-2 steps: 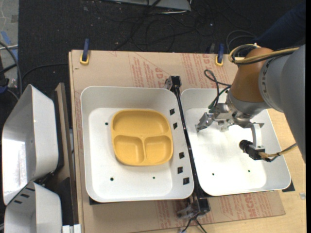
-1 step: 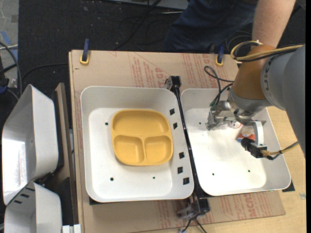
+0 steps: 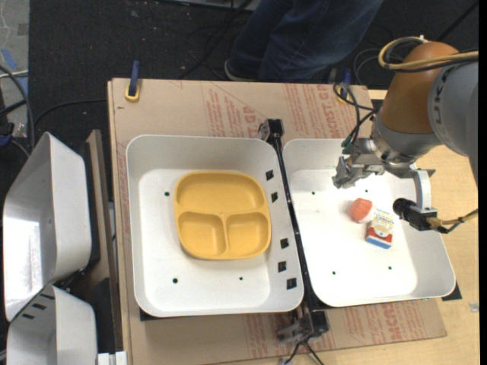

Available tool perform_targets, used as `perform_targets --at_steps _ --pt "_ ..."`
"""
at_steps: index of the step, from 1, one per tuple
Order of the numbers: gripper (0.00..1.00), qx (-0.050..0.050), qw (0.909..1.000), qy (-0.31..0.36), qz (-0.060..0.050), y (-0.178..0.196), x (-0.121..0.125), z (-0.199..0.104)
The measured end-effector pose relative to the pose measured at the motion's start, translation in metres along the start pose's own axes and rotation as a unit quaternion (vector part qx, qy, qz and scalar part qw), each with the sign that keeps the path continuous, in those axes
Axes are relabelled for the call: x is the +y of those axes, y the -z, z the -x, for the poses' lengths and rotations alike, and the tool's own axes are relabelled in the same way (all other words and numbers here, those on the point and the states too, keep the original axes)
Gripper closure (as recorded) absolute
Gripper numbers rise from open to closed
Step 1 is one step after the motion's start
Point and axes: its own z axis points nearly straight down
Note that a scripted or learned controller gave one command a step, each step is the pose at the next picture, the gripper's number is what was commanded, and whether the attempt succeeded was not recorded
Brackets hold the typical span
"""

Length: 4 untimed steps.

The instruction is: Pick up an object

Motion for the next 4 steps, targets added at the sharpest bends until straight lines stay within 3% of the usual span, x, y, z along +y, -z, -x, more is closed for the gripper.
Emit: perform_targets --at_steps 2,4 --pt "1.0 0.0 1.0 0.0 0.0 0.092 -0.001 0.01" --pt "1.0 0.001 1.0 0.003 -0.003 0.083 -0.002 -0.089"
